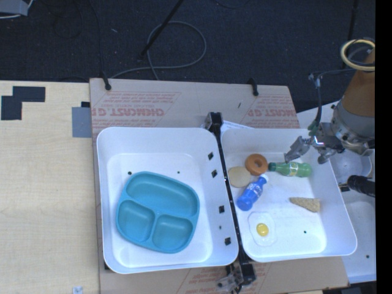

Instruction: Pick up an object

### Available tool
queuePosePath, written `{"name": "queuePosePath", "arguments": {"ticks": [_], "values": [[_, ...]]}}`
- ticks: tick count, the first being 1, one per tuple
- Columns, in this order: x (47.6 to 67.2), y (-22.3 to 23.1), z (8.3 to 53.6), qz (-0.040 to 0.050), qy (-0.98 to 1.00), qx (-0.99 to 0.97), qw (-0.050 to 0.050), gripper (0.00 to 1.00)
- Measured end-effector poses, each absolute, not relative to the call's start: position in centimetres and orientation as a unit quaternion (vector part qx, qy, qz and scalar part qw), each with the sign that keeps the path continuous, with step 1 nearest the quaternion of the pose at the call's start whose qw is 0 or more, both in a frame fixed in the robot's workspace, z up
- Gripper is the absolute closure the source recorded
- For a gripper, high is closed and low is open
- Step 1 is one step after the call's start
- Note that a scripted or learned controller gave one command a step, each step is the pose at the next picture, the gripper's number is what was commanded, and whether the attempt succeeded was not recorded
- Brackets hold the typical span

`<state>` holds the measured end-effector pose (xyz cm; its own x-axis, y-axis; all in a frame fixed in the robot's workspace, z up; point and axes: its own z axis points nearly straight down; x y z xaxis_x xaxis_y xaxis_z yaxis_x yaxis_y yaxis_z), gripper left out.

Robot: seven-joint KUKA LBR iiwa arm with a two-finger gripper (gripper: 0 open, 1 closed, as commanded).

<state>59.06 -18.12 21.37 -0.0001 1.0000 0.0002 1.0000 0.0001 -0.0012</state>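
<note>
The green bottle [291, 169] at the right bin's upper right, probably light and slippery, is best gripped mid-body, and the pincer [300, 149] is seen just above it, open and empty.

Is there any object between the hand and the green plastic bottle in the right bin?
Nothing visible stands between them. The hand hangs just above the green plastic bottle, near its middle. The brown ring-shaped donut lies to the side, beyond the bottle's cap end.

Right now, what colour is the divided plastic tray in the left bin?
Light blue, the divided plastic tray shows clearly in the camera view.
</note>
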Motion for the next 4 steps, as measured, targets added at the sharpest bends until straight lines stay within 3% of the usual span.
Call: {"name": "queuePosePath", "arguments": {"ticks": [3,4], "values": [[58.1,-17.0,8.6,0.0013,-0.707,-0.707,0.002,0.0],[58.2,-17.1,9.8,0.0005,-0.706,-0.708,0.001,1.0]]}}
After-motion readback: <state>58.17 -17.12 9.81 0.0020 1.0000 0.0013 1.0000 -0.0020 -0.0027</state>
